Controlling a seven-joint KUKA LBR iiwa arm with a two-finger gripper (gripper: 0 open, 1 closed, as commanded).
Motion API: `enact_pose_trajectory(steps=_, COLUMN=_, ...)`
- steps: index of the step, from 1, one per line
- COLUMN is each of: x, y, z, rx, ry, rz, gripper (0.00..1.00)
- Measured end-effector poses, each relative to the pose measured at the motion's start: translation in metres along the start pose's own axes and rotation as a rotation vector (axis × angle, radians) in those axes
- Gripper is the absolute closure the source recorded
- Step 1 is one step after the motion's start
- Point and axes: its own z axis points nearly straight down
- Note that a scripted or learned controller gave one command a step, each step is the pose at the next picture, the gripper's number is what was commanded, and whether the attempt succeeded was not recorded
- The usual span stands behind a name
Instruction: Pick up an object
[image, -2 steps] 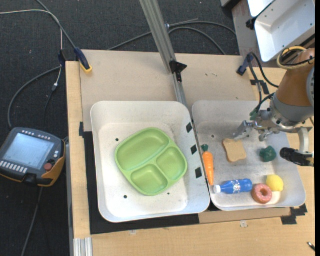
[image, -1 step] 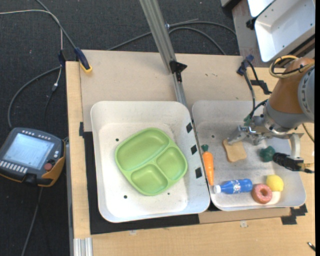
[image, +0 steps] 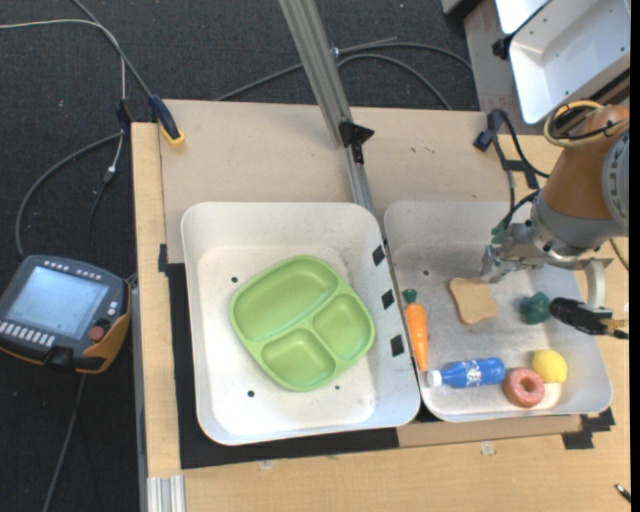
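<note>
The tan wooden surface (image: 270, 150) stood over dark carpet, carrying two shallow white bins side by side. In the left white bin (image: 215, 240) lay a light green plastic plate with three compartments (image: 302, 322). My claw (image: 503, 256) hung over the right white bin (image: 440, 225), near its far right part, just beyond a tan slice of toy bread (image: 473, 301); I could not tell how it was set, nor whether it touched anything. An orange toy carrot (image: 417, 335) lay along the bin's left wall. Near the front edge sat a blue and white bottle on its side (image: 468, 374), a pink frosted toy doughnut (image: 524, 387) and a yellow toy lemon (image: 549, 366). A small dark green object (image: 535, 308) rested right of the bread
</note>
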Motion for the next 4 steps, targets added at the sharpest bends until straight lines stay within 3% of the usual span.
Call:
enact_pose_trajectory(steps=2, x=0.0, y=0.015, z=-0.112, rx=0.006, ry=-0.003, rz=0.0, gripper=1.0)
enact_pose_trajectory(steps=3, x=-0.001, y=0.011, z=-0.175, rx=0.005, ry=-0.003, rz=0.0, gripper=1.0)
enact_pose_trajectory(steps=4, x=0.048, y=0.006, z=-0.176, rx=0.014, ry=0.001, rz=-0.004, gripper=1.0)
